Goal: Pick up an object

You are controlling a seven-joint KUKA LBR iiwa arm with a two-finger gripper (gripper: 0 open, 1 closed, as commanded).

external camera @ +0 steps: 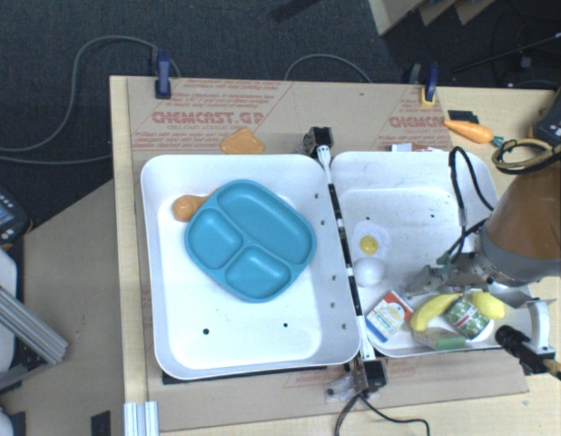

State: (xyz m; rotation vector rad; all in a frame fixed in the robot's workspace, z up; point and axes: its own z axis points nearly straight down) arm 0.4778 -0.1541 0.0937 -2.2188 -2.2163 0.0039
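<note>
Locate the gripper (pixel 453 284) low over the near right corner of the right bin (pixel 398 175). You cannot tell its state, because the wrist and the orange band of the arm (pixel 530 221) cover it from above. Black cables run from the wrist up across the bin's right side.

Directly beside the gripper, find the cluster of candidate objects in the bin's near corner: a yellow banana (pixel 435 310), a small green-labelled item (pixel 464 316) just to its right, a lemon-like yellow piece (pixel 488 304) beyond that, and a green stalk-shaped piece (pixel 444 341) along the near rim. A small white carton with red and blue print (pixel 387 317) lies just left of the banana. Farther left in the same bin, note a white egg-shaped item (pixel 368 270) and, just behind it, a small disc with a yellow centre (pixel 369 242).

In the left bin (pixel 226 343), observe a blue divided plate (pixel 250 240) with an orange object (pixel 184 208) touching its far left edge.
</note>
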